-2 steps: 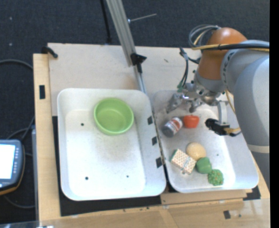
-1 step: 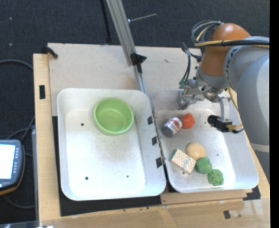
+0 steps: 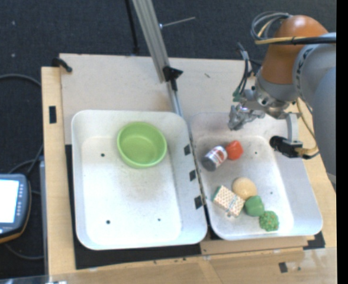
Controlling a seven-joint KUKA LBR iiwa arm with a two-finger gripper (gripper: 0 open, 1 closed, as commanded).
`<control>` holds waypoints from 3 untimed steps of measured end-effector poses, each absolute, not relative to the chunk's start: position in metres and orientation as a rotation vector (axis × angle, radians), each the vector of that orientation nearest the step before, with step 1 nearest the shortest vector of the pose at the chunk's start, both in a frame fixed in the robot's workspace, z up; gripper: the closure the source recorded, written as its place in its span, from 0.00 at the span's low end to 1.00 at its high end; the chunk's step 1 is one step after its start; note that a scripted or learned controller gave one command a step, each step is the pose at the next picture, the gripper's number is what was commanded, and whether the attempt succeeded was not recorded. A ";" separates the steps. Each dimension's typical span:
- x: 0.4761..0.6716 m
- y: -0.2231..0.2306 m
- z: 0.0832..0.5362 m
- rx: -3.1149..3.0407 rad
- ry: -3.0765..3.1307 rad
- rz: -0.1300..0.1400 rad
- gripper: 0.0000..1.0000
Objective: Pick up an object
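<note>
One green bowl (image 3: pixel 141 144) left; five small objects (image 3: pixel 241 188) right.

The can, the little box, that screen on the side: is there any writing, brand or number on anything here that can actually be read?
No text can be read anywhere in the camera view.
can: a red and silver label, print too blurred to read.
patterned box: a checked pattern, no legible words.
handheld screen: glowing white, contents washed out.
green bowl, the two bins, and the arm's pincer: no markings visible.
</note>
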State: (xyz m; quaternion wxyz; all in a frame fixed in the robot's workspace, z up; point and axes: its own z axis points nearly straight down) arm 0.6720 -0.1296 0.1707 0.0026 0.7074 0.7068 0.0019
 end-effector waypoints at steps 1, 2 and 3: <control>0.681 -0.124 0.224 2.213 2.221 0.007 1.00; 0.683 -0.126 0.275 2.213 2.222 0.007 1.00; 0.660 -0.070 0.274 2.214 2.228 0.002 1.00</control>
